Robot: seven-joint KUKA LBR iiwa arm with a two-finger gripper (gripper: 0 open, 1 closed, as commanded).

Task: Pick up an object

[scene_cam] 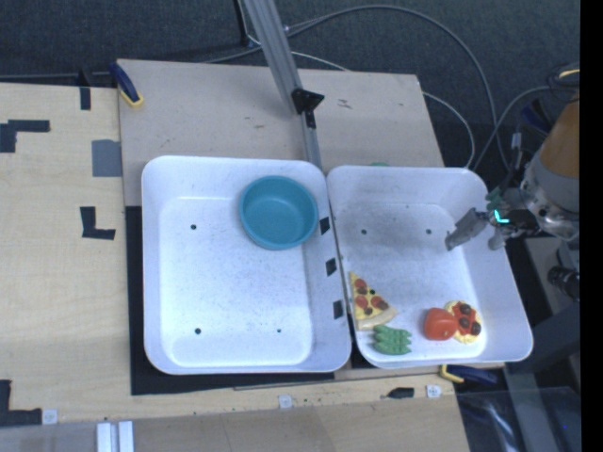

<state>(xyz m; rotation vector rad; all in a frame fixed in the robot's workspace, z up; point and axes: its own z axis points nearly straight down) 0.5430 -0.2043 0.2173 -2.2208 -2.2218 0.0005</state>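
My gripper hangs over the right-hand edge of the right bin, about halfway along that side, with the grey wrist and its orange band trailing off toward the right of the view. I can make out 2 dark fingers: 1 slants down and left over the bin's floor, the other sits just at the rim, and a gap shows between them, so my tool stands parted with nothing between the fingers. A small teal light glows on the body just above them. The things I could pick lie at the near end of this same bin, well apart from my fingers. A pizza slice toy with red dots rests against the left wall, and a green leafy piece lies just beside it, toward the near corner. To their right, a red tomato-like piece touches a yellow piece with dark and red spots, both close to the bin's near right corner. The left bin sits flush against the right one and holds 1 blue bowl, upright, in its far right corner. A grey metal pole slants down from the top of the view to the seam between the 2 bins.
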